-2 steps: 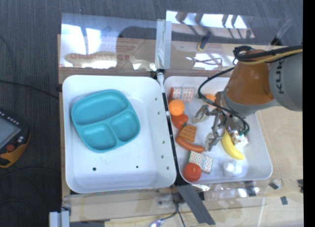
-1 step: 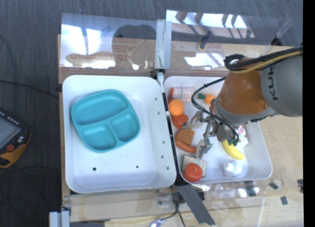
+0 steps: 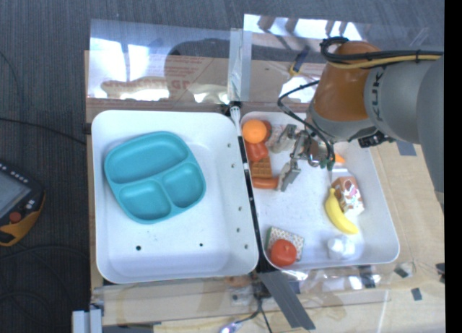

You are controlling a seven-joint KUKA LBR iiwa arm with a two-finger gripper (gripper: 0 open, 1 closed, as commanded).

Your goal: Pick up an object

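My gripper (image 3: 291, 160) hangs low over the upper middle of the right bin (image 3: 379, 180), below the arm's orange band (image 3: 345, 93). Its two grey fingers (image 3: 297, 146) are spread apart with nothing between them. Just left of the fingertips lies a reddish-brown sausage-like piece (image 3: 261, 168), with an orange ball (image 3: 255, 131) above it in the bin's top left corner. A banana (image 3: 337, 213) and a small patterned pack (image 3: 349, 194) lie to the right. A red tomato (image 3: 284, 252) on a greenish pad and a white lump (image 3: 339, 246) sit near the front wall.
The left bin (image 3: 216, 238) holds a teal divided plate (image 3: 154, 176). The wall between the two bins (image 3: 247, 194) runs close to the left of the sausage-like piece. Clear panels (image 3: 173, 71) stand behind the bins. A dark device (image 3: 14, 201) lies off the bench at far left.
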